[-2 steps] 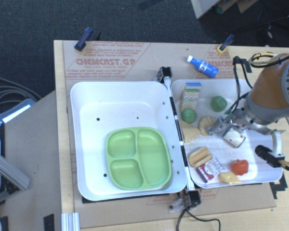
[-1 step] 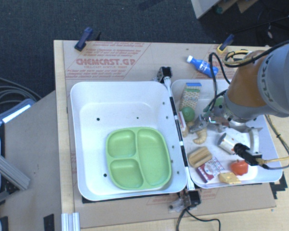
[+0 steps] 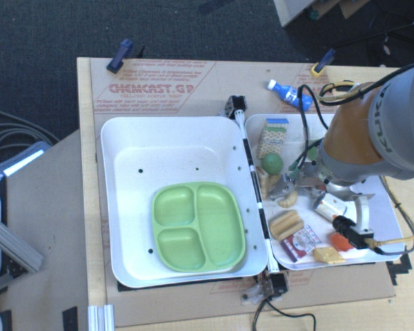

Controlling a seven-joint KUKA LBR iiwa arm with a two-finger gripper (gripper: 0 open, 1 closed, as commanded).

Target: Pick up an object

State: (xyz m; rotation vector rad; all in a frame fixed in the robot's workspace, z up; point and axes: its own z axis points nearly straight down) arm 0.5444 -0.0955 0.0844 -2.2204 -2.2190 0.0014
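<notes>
Grey and orange, the arm (image 3: 372, 133) reaches over the right bin (image 3: 386, 234) from the bench's right edge, its gripper (image 3: 294, 180) lowered among the clutter near that bin's left wall. Whether the gripper is spread or closed cannot be told from this angle, and nothing can be seen held by it; its tip sits just beside a green ball (image 3: 272, 163) and close above a pale, lumpy piece (image 3: 286, 199), though contact with either is unclear. A patterned packet (image 3: 273, 138) lies at the bin's far left corner, just behind the ball. Toward the near edge rest a tan block (image 3: 286, 224), a red-and-white packet (image 3: 303, 243) and a yellow wedge (image 3: 328, 255), the three close together. A white piece (image 3: 327, 207) and an orange bit (image 3: 340, 241) lie under the wrist, partly crossed by a black cable. The left bin (image 3: 124, 143) carries a green tray (image 3: 197, 226) with three compartments, set toward its near right corner. Both bins stand side by side on a brown board (image 3: 152, 88) printed with red lettering. A blue tube (image 3: 289, 94) lies on the board behind the right bin, and blue clamps (image 3: 119, 56) grip the board's far edge.
</notes>
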